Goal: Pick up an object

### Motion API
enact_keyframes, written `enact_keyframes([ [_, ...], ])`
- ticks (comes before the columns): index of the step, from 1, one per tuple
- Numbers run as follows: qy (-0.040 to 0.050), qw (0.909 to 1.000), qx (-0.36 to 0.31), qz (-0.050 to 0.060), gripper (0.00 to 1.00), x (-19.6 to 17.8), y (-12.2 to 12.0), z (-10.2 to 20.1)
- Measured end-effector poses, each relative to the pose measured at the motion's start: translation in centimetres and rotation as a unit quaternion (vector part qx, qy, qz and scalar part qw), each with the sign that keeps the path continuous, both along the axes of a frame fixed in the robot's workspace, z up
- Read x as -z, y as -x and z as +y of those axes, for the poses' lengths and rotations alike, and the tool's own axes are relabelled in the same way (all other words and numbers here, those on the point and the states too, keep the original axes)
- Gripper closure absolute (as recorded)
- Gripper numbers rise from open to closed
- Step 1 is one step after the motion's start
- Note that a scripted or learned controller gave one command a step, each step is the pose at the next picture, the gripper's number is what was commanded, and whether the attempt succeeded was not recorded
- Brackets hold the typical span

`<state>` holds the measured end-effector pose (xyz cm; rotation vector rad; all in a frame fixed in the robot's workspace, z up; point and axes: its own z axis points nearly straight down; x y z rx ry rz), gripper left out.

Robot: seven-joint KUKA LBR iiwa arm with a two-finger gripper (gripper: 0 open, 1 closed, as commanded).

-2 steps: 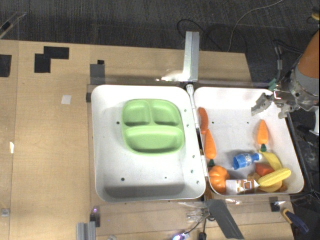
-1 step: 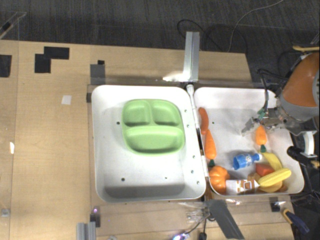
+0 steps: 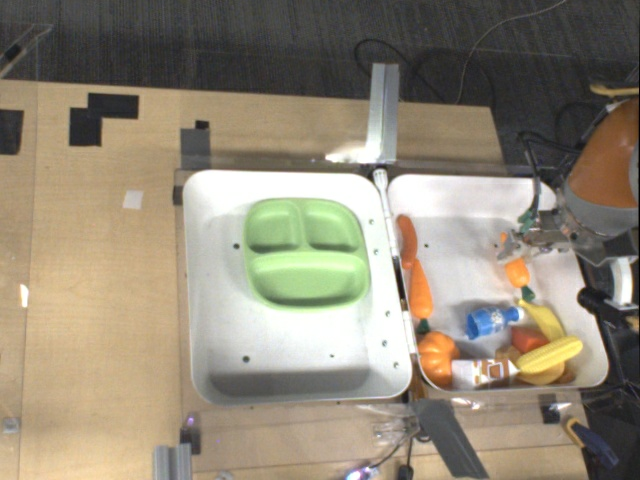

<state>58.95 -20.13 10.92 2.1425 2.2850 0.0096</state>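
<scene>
Along the right bin's (image 3: 470, 193) far right edge, my gripper (image 3: 522, 245) hangs over a small orange piece (image 3: 516, 272); whether it is open or closed, I cannot tell. Toward the near right corner crowd a glossy blue bottle (image 3: 492, 321), curved yellow bananas (image 3: 548, 353) and a ribbed pumpkin (image 3: 436, 353). Smooth, rounded plastic could squirt free. The left bin (image 3: 215, 268) carries a green divided tray (image 3: 304, 250).

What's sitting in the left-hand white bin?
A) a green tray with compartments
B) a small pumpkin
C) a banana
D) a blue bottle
A: the green tray with its three compartments lies alone in the left bin, while the banana, blue bottle and pumpkin are all in the right bin.
</scene>
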Motion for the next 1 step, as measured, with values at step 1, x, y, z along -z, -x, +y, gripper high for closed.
enact_keyframes([
  [1,-0.0011,0.9979,0.065,0.002,1.0,-8.72,-4.02,5.0],
])
